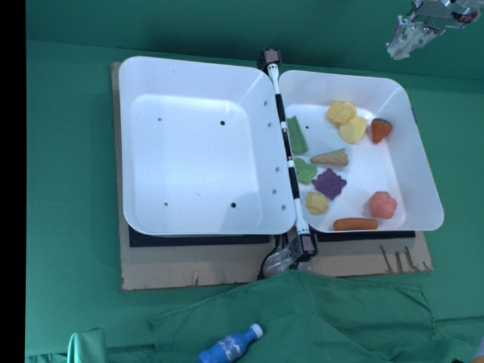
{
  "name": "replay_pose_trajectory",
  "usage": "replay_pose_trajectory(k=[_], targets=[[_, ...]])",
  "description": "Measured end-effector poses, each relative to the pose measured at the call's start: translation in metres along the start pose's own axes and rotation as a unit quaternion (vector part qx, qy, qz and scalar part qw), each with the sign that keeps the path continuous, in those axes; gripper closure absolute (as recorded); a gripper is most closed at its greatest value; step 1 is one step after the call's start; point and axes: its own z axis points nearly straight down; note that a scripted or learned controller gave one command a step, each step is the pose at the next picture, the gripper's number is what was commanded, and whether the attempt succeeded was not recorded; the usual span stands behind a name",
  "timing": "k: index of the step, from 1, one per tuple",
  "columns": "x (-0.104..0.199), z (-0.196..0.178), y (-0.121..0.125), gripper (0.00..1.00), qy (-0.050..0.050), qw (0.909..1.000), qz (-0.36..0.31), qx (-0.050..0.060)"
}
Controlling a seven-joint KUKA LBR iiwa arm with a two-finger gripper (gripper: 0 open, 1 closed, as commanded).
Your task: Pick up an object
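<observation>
My gripper [402,42] hangs at the top right, above and behind the right bin [423,165], well clear of its contents. The right bin holds several toy foods: a yellow piece [341,113], a second yellow piece [352,130], a red strawberry [380,129], a green pod [296,135], a tan cone [330,157], a green leaf piece [305,170], purple grapes [329,183], a small yellow piece [317,202], a pink piece [383,204] and an orange carrot [355,224]. Nothing is seen between the fingers.
The left bin [197,150] adjoins the right one along a black-and-white divider bar [286,146]. Both rest on a cardboard sheet [189,267]. Green cloth [318,316] bunches at the front, with a blue bottle [229,344] lying on it.
</observation>
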Motion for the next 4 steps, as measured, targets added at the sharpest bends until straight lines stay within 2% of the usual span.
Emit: replay_pose_trajectory(k=[1,2,3,4], targets=[[0.000,0.001,0.000,0.00,0.000,1.0000,0.000,0.001],[-0.001,-0.015,0.001,1.00,-0.003,1.0000,0.001,-0.003],[0.010,0.076,-0.027,1.00,0.003,1.0000,-0.001,0.008],[0.033,0.172,-0.043,1.00,0.003,1.0000,-0.002,0.005]])
